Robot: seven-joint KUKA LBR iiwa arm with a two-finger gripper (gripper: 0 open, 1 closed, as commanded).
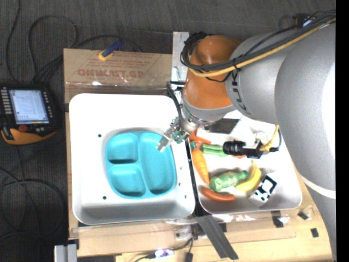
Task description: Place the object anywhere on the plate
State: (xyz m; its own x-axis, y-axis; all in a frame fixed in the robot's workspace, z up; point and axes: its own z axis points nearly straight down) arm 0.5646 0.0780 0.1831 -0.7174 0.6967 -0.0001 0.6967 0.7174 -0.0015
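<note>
A blue plate (139, 165) with three compartments lies in the left white bin (87, 146). My gripper (168, 140) hangs over the plate's upper right corner, close to the wall between the two bins. I cannot make out anything held in it. The loose objects lie in the right bin (289, 198): an orange carrot (200, 165), a green bottle (228, 180), a yellow banana (251, 180), a red sausage (217, 195) and a black-and-white cube (265, 188). A small red-orange piece (199, 140) sits just below the wrist.
The grey arm with its orange band (210, 75) covers the upper part of the right bin. A cardboard sheet (117, 70) lies behind the left bin. A handheld control pendant (26, 111) rests on the floor at the far left.
</note>
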